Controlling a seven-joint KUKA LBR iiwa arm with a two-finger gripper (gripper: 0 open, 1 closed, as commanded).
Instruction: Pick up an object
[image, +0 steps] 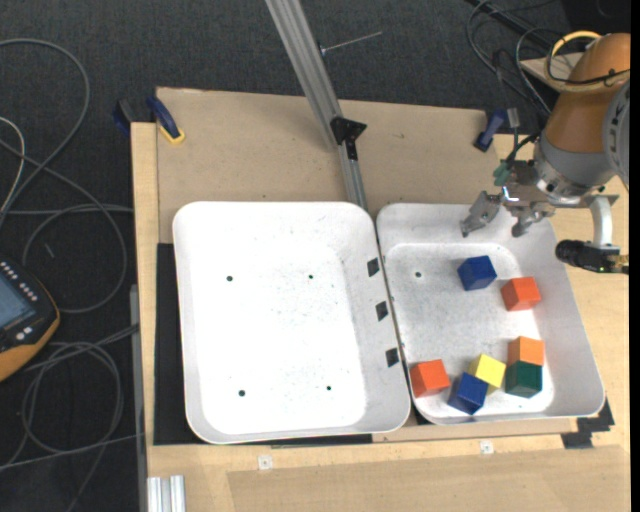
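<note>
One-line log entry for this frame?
gripper: open, holding nothing, above right bin far edge | nearest: blue cube | phase: pre-grasp

The arm reaches in from the right, its hand (503, 215) hanging over the far rim of the right bin (570, 330) with both fingers spread apart and nothing between them. Just beneath and nearer lies a blue cube (477, 272), with an orange cube (521, 293) beside it to the right. Along the bin's near edge sit another orange cube (430, 376), a second blue cube (467, 393), a yellow cube (490, 370), a green cube (523, 380) and, touching it from behind, a third orange cube (526, 350). The left bin (270, 320) lies beside it on the wooden tabletop (250, 150). A grey metal pole (322, 95) slants across the tabletop's far side.
</note>
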